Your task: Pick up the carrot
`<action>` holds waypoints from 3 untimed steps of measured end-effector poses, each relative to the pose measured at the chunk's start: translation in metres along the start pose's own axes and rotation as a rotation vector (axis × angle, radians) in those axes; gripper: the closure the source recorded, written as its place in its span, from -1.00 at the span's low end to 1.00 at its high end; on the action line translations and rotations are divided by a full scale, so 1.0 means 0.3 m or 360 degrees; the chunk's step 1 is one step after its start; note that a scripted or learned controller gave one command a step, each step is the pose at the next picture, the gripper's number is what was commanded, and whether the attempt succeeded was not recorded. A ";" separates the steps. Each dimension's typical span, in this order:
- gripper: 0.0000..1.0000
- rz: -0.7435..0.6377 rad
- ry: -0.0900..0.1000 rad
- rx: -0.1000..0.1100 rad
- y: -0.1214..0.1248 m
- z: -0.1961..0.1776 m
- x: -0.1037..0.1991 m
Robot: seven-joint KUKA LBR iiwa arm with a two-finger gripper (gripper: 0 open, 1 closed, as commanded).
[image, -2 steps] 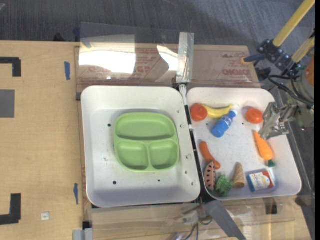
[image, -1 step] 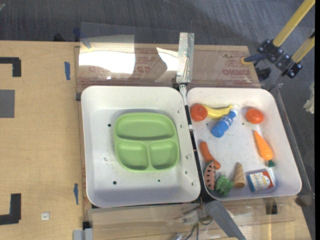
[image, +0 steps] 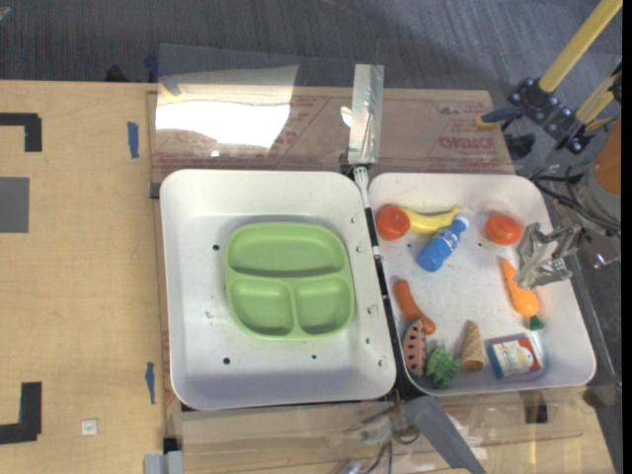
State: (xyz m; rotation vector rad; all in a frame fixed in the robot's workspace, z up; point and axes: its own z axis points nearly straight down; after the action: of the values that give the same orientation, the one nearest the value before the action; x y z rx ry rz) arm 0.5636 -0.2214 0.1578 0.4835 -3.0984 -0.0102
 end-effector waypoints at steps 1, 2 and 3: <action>1.00 -0.0048 -0.0022 0.0019 0.145 0.209 0.086; 1.00 -0.0053 -0.0034 0.0028 0.249 -0.311 0.075; 1.00 -0.0305 -0.0027 0.0031 0.003 -0.679 -0.011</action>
State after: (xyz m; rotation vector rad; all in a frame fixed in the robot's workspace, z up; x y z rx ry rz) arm 0.5677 -0.2206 0.3617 0.7827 -3.0579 0.0146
